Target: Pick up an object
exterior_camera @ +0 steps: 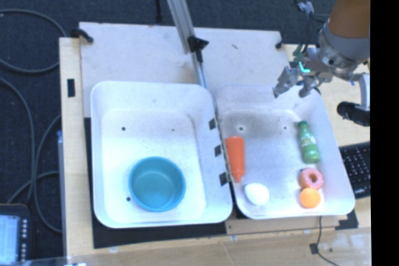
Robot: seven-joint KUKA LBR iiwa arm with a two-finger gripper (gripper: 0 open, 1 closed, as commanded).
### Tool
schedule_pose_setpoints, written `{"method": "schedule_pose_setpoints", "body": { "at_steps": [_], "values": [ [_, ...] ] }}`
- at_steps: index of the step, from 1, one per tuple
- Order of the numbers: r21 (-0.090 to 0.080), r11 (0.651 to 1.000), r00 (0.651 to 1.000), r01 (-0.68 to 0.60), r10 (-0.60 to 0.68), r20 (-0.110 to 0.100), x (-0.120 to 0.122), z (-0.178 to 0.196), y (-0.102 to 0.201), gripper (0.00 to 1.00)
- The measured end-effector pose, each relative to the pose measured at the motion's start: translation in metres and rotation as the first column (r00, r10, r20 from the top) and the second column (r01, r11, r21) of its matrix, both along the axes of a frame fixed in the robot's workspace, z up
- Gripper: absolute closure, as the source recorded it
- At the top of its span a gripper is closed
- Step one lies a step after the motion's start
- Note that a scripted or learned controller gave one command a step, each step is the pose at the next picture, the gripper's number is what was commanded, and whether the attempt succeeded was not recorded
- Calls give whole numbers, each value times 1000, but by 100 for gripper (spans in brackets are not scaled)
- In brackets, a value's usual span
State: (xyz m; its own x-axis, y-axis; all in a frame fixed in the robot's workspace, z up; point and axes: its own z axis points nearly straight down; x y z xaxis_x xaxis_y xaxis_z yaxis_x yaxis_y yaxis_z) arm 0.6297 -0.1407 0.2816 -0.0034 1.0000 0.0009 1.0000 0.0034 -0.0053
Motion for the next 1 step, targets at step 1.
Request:
{"method": "schedule_pose_setpoints", "body": {
  "at_steps": [1],
  "values": [
    [-1, 1000, 1000, -1, 1, 7, 1, 4, 0, 0]
  ]
}}
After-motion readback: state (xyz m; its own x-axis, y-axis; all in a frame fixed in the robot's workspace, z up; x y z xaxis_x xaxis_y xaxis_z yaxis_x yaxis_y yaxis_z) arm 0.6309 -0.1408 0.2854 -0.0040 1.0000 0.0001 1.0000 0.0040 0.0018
